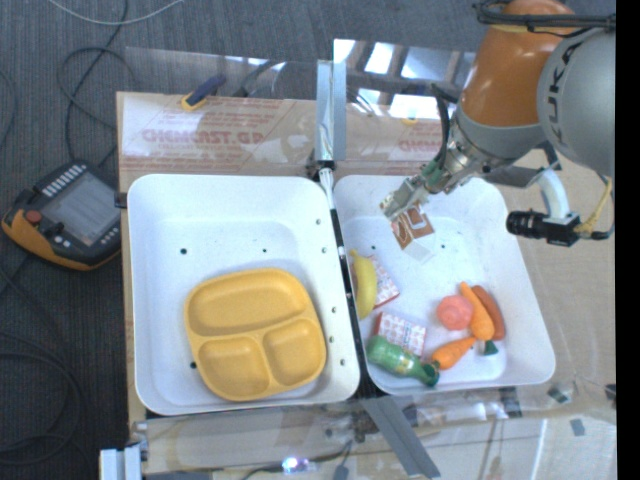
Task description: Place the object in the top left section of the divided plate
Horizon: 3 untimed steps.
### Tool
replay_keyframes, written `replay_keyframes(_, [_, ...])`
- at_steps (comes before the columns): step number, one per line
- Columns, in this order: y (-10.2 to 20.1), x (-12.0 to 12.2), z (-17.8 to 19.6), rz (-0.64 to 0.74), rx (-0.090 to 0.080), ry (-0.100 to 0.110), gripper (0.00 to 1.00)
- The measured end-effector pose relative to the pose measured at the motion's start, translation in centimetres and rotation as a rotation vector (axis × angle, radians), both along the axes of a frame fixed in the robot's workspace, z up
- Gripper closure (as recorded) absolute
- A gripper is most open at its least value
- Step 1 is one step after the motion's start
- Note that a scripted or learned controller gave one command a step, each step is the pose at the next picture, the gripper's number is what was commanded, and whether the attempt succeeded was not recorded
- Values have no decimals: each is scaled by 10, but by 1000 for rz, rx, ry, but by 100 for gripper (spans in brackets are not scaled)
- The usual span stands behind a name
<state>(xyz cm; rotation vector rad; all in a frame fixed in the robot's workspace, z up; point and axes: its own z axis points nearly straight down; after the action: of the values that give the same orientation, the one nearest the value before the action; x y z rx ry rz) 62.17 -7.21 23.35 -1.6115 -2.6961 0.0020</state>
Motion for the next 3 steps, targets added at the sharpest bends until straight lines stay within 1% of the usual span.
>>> replay_keyframes(1, [94,-34,-48,-27,4,-4,100])
replay_keyframes(2, [130,-107,-51,310,3,1,100])
replay_keyframes(3, [129,-107,-51,309,3,2,0])
